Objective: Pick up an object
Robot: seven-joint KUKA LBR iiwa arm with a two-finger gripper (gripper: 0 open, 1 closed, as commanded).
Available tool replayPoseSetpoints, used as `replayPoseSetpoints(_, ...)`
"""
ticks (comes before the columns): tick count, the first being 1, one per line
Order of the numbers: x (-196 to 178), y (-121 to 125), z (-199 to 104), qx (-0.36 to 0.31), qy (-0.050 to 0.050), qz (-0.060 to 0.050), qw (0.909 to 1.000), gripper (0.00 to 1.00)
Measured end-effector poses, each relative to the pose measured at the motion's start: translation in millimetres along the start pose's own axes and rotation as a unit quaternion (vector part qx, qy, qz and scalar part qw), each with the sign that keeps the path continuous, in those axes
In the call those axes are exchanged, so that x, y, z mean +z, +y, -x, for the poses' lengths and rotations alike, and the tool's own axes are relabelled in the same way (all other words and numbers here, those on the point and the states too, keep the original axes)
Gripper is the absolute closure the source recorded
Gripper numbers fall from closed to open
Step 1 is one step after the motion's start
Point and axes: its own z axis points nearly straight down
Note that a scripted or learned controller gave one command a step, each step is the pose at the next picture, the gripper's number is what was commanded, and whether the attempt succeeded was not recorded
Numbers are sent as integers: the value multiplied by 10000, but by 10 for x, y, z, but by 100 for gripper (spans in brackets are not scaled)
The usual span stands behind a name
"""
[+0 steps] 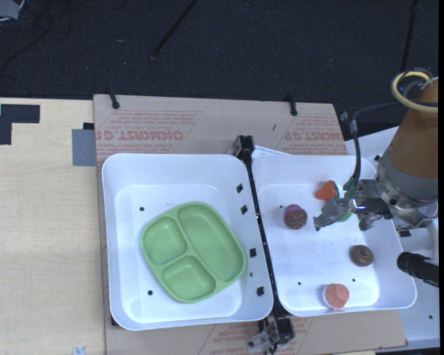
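In the right bin point(385, 291), the gripper point(331, 217) is hovering beside the purple ball point(294, 217), fingers apart, gripping nothing; it looks light, roundish, best pinched across its middle.

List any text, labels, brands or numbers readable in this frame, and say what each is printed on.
Red print on the cardboard behind the bins, left part: upside down and mirrored, too blurred to read with certainty.
Red print on the same cardboard, right part: blurred, unreadable.
Red print on the cardboard edge in front of the bins: too small to read.
No text can be made out on the left bin, right bin, green tray or gripper.
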Motion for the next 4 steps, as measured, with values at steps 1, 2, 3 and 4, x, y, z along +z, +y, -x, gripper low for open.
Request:
replayPoseSetpoints(1,-54,16,1,-9,-5,51,10000,0)
replayPoseSetpoints(2,577,-28,20,-6,1,23,10000,0)
replayPoseSetpoints(3,1214,-84,2,-7,4,17,10000,0)
replayPoseSetpoints(4,1754,-93,-9,-7,3,25,10000,0)
